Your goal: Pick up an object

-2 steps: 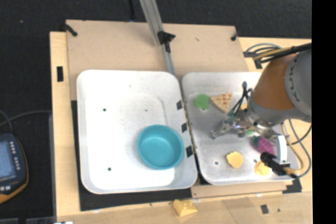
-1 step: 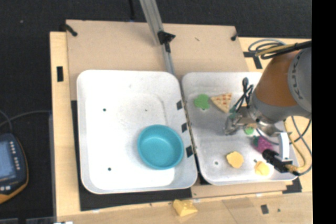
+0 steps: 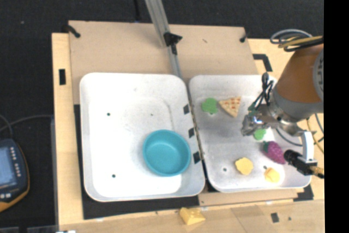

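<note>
Grey KUKA arm with orange band comes in from the right, upper part cut off at the frame edge, and its bulk hides part of the right shallow white bin, including the right wall. The left shallow white bin holds a round teal plastic bowl near its lower right corner. The two-finger gripper is low over the right bin's middle; the fingers read as a dark metallic blur, so I cannot tell how far apart they sit or whether anything is between them. A small green lump is touching or just under the gripper's lower right side, mostly covered, shape not readable. Other pick candidates in the right bin: purple grape-like bunch below and right of the gripper, near it, partly overlapped by the wrist hardware; tan wedge with red dots, like a pizza slice, up and left of the gripper, apart from it; round green toy piece just left of that wedge; yellow rounded chunk below the gripper, well apart; smaller yellow-orange piece by the bin's lower right corner. A yellow wedge-shaped block lies on the bench outside the bins, below the gap between them.
</note>
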Tool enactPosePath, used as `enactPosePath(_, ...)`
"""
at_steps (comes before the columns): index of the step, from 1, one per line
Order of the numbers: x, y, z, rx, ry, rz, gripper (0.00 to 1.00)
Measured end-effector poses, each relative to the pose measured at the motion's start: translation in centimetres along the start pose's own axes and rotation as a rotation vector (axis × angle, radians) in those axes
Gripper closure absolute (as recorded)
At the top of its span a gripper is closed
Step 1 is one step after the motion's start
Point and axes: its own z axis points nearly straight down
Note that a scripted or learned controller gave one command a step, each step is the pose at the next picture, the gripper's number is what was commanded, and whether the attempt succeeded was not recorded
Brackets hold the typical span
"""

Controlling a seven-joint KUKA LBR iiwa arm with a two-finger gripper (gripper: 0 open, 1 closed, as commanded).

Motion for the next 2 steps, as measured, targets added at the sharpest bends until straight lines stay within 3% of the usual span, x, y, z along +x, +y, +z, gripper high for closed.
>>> enactPosePath(2,-1.2,0.0,-10.0,-0.002,-0.001,-0.010,1.00)
